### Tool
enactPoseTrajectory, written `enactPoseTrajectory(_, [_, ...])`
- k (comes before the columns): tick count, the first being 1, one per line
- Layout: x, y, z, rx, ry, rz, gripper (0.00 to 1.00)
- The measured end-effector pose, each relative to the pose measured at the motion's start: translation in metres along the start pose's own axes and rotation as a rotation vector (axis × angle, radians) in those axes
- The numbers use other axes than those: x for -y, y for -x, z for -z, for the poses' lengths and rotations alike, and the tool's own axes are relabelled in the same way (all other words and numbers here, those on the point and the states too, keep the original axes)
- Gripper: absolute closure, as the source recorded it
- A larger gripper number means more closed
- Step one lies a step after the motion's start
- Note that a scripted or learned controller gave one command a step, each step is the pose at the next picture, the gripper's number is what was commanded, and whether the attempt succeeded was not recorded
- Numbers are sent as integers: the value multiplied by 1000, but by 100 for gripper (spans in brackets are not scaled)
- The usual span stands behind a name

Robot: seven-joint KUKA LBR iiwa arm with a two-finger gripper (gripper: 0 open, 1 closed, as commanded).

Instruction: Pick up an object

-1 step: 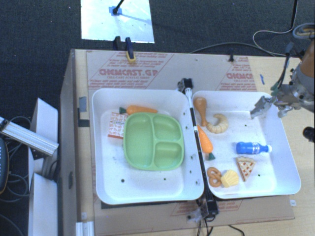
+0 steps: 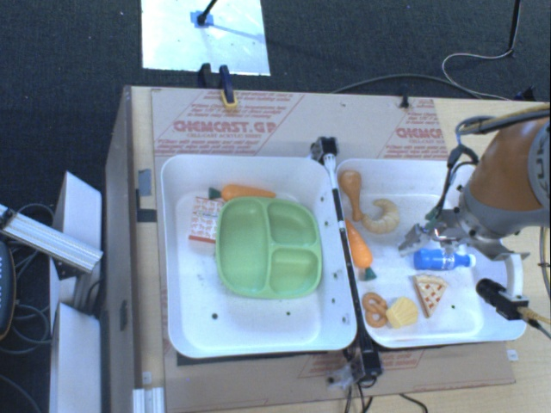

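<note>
Bench (image 2: 258, 114) was a board w/ protective film, red print on it, standing on dark carpet; shiny square sheet (image 2: 205, 22) lay on floor beyond it. Two shallow white bins side by side, black divider strip between. Left bin (image 2: 185, 317) held a green divided plate (image 2: 268, 248), smooth plastic, w/ an orange carrot (image 2: 248, 192) and a red-white packet (image 2: 204, 219) poking out at its far-left side. Right bin (image 2: 469, 327) had toy food: drumstick (image 2: 350, 188), pale croissant (image 2: 382, 216), second carrot (image 2: 360, 249) along the divider, pretzel (image 2: 374, 308), yellow chunk (image 2: 402, 312), pizza slice (image 2: 430, 292), blue bottle (image 2: 442, 259) lying on its side. I saw the gripper (image 2: 428, 233) low in right bin, just above the bottle in frame. Couldn't tell its opening, or whether it touched the bottle.
</note>
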State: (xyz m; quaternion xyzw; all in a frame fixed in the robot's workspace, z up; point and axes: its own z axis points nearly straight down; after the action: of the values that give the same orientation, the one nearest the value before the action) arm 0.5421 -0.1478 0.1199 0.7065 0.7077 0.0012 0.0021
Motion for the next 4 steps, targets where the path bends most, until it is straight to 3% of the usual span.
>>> enactPoseTrajectory(1, [55, 5, -17, -1, -3, -1, 0])
enactPoseTrajectory(2, [-17, -40, -18, -2, -2, 2, 0])
enactPoseTrajectory(3, [-112, -37, -38, 2, -46, 5, 0])
enactPoseTrajectory(4, [-78, -52, -36, -1, -3, 1, 0])
